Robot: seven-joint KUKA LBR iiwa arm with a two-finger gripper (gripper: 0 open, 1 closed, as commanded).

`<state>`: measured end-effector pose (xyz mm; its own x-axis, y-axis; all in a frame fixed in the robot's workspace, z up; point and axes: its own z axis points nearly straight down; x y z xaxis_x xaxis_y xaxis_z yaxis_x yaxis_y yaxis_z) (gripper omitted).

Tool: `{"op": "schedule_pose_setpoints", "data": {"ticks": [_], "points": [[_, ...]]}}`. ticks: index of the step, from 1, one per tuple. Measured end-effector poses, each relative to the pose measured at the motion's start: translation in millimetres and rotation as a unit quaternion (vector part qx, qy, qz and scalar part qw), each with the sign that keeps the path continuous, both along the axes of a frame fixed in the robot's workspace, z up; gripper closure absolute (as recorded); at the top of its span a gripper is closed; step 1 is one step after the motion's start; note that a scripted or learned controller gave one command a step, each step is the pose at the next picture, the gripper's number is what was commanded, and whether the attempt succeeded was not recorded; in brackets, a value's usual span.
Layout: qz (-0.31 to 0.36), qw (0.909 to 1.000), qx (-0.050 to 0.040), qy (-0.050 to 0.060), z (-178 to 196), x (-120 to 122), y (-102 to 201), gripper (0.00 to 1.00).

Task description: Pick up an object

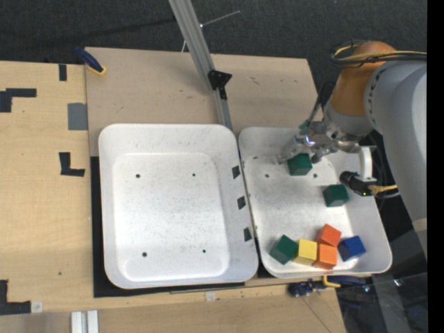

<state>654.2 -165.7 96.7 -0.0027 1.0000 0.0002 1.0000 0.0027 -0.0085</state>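
Observation:
My gripper (302, 155) hangs over the far part of the right bin (277, 207), reaching in from the right. A dark green block (300, 164) sits right at its tips, between the two fingers, which are shut on it. Another dark green block (336, 195) lies alone further right in the bin. Along the bin's near edge is a cluster: a green block (284, 249), a yellow block (307, 250), two orange blocks (327, 245) and a blue block (352, 247).
The left bin (166, 207) stands beside the right one, their rims touching in the middle. A slanted metal pole (198, 37) rises behind the bins. The arm's grey body (402, 116) covers the bench's right side.

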Motion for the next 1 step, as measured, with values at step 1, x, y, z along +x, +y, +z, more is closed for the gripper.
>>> {"op": "schedule_pose_setpoints", "data": {"ticks": [1], "points": [[0.000,1.0000,-0.0008,-0.003,-5.5,-0.5,0.7,0.00]]}}
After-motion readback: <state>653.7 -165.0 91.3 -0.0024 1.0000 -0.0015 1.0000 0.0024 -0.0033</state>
